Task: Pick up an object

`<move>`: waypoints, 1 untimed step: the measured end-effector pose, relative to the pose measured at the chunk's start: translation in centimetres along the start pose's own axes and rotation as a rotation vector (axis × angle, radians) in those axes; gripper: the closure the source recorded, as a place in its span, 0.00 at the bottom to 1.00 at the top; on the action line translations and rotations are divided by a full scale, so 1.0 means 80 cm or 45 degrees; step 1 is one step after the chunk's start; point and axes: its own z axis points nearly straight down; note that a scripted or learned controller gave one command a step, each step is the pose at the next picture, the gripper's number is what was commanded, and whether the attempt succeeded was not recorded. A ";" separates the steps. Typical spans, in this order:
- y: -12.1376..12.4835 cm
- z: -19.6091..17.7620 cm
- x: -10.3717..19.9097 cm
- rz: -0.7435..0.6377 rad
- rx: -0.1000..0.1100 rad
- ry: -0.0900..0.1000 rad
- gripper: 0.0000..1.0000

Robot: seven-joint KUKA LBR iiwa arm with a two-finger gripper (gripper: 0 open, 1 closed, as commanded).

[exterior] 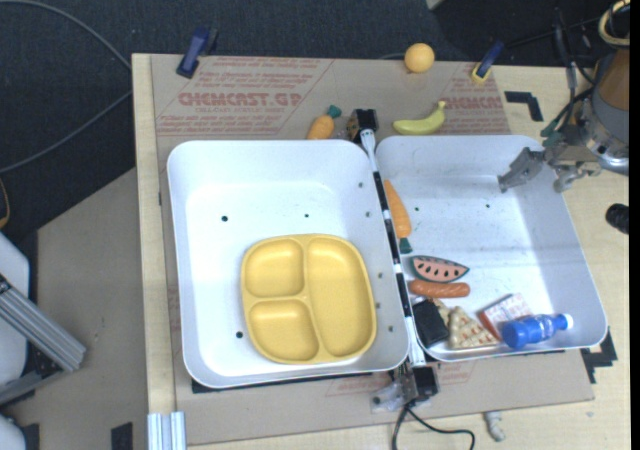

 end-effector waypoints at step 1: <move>0.078 0.132 -0.008 -0.006 0.013 0.023 0.00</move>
